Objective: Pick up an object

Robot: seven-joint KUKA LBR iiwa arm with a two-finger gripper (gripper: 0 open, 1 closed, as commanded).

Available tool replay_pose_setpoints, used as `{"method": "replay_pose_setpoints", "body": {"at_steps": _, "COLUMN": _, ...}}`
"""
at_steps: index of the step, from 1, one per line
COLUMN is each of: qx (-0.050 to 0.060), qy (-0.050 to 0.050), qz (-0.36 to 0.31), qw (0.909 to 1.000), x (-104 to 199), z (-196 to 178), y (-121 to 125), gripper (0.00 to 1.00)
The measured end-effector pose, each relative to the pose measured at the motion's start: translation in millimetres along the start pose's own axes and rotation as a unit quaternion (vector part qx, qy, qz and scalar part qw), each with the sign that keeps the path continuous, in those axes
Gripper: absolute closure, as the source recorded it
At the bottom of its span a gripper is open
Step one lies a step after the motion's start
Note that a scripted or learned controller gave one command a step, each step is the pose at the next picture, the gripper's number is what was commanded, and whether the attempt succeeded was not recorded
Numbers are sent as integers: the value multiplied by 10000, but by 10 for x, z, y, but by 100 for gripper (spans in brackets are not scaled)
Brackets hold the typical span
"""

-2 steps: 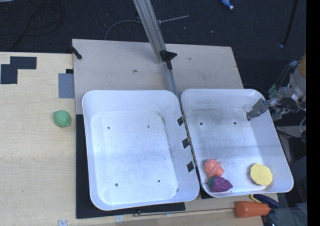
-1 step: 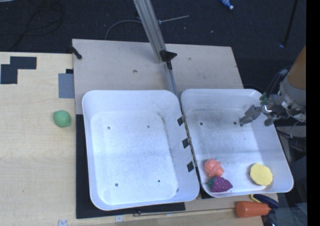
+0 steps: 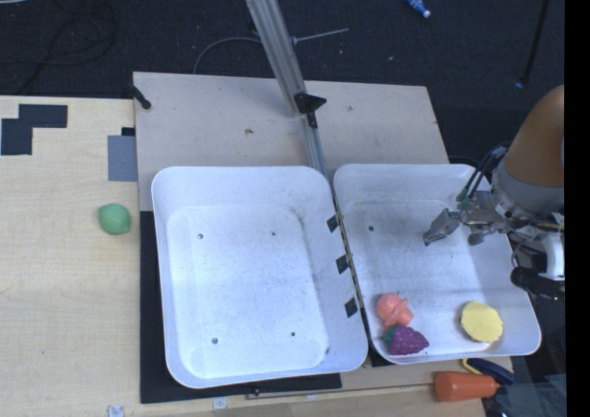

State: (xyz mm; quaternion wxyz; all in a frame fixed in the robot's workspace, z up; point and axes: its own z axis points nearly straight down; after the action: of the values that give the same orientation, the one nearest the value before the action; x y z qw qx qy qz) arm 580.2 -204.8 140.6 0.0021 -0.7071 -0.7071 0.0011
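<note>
So the gripper (image 3: 458,224) sits above the right bin (image 3: 406,189), near its right edge, and honestly can't tell how its jaws stand. Along that bin's front edge are 3 objects: an orange-pink toy (image 3: 395,308), purple grapes (image 3: 407,340) touching it, and a yellow piece (image 3: 482,322) toward the front right corner.

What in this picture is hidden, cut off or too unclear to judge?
1. Tool: too small and blurred to judge whether open or shut.
2. Arm: cut off by the right edge.
3. Orange thing below the right bin: too blurred to identify.
4. Blue item on the floor: too small to identify.
</note>
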Motion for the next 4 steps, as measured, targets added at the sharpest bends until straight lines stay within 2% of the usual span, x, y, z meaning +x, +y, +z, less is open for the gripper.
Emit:
{"method": "replay_pose_setpoints", "body": {"at_steps": 1, "qx": -22, "qy": -7, "qz": 8, "qw": 10000, "x": -14, "z": -128, "y": 8, "gripper": 100}}
{"method": "replay_pose_setpoints", "body": {"at_steps": 3, "qx": -43, "qy": -13, "qz": 2, "qw": 10000, "x": 22, "z": -1079, "y": 19, "gripper": 100}}
{"method": "replay_pose_setpoints", "body": {"at_steps": 4, "qx": -24, "qy": -3, "qz": -15, "qw": 10000, "x": 535, "z": -1070, "y": -194, "gripper": 100}}
